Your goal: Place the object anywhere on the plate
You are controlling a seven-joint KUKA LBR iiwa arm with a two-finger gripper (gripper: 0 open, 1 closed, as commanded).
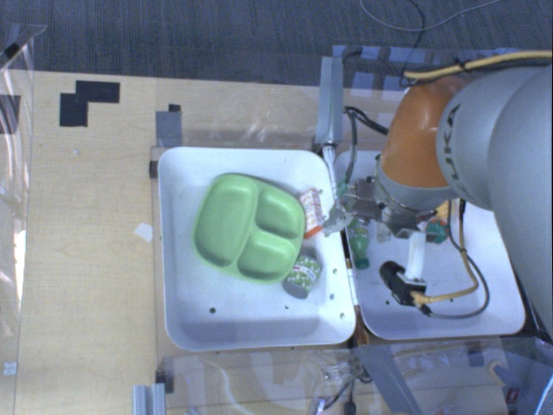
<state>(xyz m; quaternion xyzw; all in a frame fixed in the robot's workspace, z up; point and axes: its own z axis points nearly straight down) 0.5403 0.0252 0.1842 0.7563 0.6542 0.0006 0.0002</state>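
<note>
Gripper (pixel 333 223) at bin divider, grip state unclear; plate (pixel 246 226) just left, can (pixel 302 276) below-left.

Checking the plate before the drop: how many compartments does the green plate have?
3. The green plate in the left bin has one large compartment on its left side and two smaller ones on its right, upper and lower. None looks hidden.
</note>
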